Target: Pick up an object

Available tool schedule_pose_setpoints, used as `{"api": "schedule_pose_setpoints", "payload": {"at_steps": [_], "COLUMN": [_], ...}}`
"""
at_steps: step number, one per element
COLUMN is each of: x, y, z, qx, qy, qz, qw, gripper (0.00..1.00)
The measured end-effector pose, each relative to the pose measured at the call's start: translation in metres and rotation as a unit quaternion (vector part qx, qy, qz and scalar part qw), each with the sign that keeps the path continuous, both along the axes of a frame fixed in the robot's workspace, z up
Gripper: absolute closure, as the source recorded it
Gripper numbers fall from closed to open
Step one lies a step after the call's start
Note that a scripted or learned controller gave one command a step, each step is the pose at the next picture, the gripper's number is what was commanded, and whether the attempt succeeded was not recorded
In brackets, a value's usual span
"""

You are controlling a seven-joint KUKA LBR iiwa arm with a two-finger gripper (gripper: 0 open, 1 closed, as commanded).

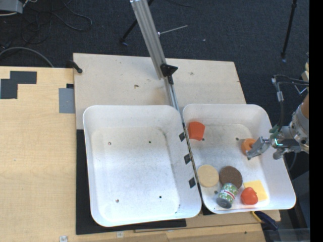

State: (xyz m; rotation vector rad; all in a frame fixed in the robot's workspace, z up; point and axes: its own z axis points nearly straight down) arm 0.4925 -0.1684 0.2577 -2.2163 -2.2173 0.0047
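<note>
From my seat I see the jaws [262,147] reaching in from the right edge of the frame, low over the right bin [262,112], and I cannot tell whether they are released or clenched; nothing shows between them. Just to their left, touching or nearly so, sits a small orange ball [247,144] in the middle right of that bin. An orange cup [196,130] stands near the bin's upper left corner, close to the divider. Along the lower part of the same bin lie a tan round disc [207,175] and a brown round disc [230,176] side by side, with a small can with a green label [226,195] tipped just below them. Beside the can, a red tomato-like piece [249,196] rests against a yellow block [257,188]. The left bin [101,130] fills the centre left of the frame on the pale tabletop [121,79]
</note>
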Motion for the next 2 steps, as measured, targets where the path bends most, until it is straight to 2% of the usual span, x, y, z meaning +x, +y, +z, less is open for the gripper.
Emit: {"api": "schedule_pose_setpoints", "payload": {"at_steps": [1,2], "x": [0.000,-0.005], "y": [-0.001,0.007], "z": [0.002,-0.046], "qx": [-0.0006,0.0001], "qy": [-0.002,0.000], "qz": [-0.001,0.000], "qw": [1.0000,1.0000], "gripper": [0.00,0.00]}}
